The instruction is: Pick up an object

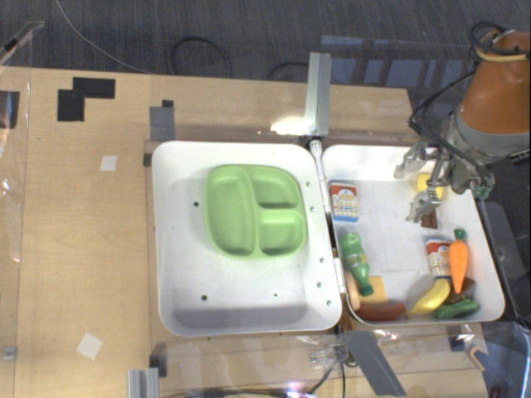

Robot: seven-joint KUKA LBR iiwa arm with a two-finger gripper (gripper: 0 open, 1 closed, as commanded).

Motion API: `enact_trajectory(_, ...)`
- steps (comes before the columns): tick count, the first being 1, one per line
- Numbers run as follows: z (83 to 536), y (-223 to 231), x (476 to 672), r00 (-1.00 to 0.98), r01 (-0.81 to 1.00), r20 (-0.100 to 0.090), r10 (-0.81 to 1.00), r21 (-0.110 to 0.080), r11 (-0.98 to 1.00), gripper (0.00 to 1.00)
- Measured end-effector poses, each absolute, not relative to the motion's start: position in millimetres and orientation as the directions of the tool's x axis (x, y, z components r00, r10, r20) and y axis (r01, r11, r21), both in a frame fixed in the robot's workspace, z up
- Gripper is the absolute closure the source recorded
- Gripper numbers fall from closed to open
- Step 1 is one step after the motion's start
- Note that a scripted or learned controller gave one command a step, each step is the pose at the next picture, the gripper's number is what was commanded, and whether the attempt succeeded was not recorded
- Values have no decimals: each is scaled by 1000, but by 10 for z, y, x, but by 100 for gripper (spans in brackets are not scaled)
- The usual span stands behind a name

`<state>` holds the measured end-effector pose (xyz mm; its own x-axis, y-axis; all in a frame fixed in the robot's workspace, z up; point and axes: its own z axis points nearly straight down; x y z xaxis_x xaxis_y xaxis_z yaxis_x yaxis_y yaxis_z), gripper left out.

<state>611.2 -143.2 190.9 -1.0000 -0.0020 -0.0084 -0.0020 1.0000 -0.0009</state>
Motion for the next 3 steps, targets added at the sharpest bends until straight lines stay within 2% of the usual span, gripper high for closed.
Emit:
enact_trajectory(1,901,-2039,6111,-996,-86,-15,-86,-5,996,0)
enact_trajectory(2,889,-2061,5588,-998,-68,-10,-68,-3,998,0)
enact_trajectory(3,895,-2052,5228,-999,37,-15,37,-3,999,0)
